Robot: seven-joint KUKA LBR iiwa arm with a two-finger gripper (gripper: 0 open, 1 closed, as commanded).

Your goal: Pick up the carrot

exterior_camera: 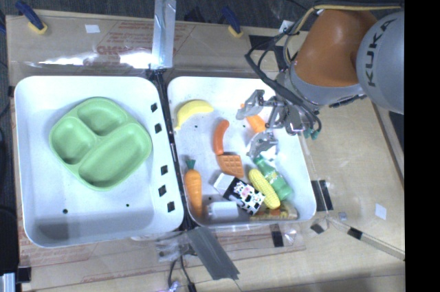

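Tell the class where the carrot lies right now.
The carrot lies in the right bin, against its left wall near the front corner, green top pointing away from the front. The waffle piece sits just to its right.

The grey arm with its orange band [330,47] reaches in from the right, wrist angled down and leftward, its metal two-finger gripper [265,120] held low.

Robot lab, taped bench [385,167], white bins [27,146], toy food [263,187]
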